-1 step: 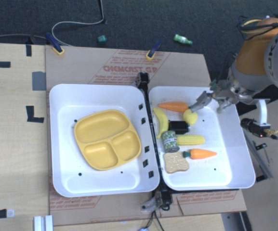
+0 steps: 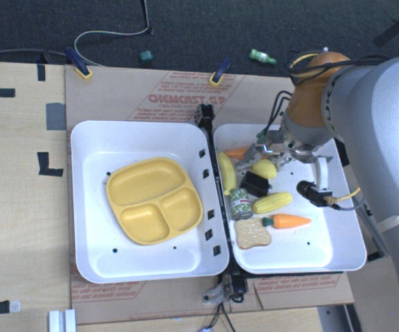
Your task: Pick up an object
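Observation:
My gripper [image 2: 271, 151] reaches down into the back of the right bin [image 2: 337, 251], just above a yellow lemon [image 2: 265, 169] and a black block [image 2: 254, 184]. An orange piece [image 2: 236, 153] lies to its left. Around these lie a banana [image 2: 226, 171], a green can [image 2: 240, 203], a corn cob [image 2: 272, 202], a carrot [image 2: 290, 220] and a slice of toast [image 2: 253, 234]. The wrist hides what is right under the gripper.
The left bin [image 2: 92, 254] holds a yellow divided plate [image 2: 154, 199]. A black divider with clips [image 2: 209, 185] runs between the bins. The grey arm body [image 2: 372, 130] covers the right side of the bench. Small green bits [image 2: 262, 56] lie on the dark floor behind.

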`<state>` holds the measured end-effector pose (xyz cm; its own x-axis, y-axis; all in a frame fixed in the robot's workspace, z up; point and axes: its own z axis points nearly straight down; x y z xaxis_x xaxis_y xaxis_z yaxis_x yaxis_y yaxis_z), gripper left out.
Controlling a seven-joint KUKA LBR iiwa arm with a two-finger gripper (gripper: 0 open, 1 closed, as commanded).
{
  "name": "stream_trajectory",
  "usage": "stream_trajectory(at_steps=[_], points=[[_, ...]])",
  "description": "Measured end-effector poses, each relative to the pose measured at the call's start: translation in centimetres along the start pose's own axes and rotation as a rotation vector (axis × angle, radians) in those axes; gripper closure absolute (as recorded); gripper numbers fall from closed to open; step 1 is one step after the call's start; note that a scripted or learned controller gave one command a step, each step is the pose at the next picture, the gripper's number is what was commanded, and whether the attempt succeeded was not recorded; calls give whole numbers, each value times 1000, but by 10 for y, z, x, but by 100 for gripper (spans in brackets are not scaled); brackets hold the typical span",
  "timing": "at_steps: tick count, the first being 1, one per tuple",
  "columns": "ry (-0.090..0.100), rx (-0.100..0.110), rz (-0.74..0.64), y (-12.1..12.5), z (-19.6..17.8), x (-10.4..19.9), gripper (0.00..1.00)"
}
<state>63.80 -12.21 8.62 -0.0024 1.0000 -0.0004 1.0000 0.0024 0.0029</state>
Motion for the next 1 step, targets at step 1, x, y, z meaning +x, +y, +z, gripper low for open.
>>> stream_trajectory(at_steps=[1], points=[[-1, -1, -1, 0, -10, 0, 100]])
